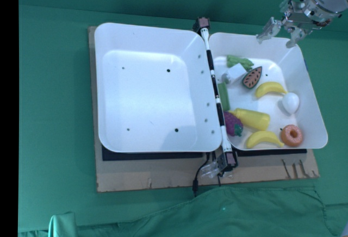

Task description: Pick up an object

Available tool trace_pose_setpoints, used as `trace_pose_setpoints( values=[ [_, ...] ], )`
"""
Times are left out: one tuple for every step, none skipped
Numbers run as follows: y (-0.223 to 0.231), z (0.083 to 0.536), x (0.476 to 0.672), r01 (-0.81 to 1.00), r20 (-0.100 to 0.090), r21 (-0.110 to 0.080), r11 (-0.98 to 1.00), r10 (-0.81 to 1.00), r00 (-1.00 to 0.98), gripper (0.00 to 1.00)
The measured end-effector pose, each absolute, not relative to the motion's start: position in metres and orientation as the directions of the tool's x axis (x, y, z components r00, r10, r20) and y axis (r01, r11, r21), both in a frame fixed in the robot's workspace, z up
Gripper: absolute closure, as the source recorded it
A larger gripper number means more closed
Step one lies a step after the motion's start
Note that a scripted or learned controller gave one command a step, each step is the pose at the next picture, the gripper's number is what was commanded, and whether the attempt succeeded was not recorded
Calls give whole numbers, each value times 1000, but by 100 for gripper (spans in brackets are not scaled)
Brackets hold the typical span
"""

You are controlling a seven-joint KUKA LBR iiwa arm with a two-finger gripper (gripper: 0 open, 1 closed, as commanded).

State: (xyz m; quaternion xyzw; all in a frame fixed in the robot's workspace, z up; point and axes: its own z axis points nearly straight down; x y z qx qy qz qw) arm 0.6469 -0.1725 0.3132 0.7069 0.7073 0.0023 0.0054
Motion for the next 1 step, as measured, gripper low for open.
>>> trace_pose_setpoints(
  values=[
    [-175, 327, 645, 1000, -8, 12, -6, 1000, 6, 100]
  ],
)
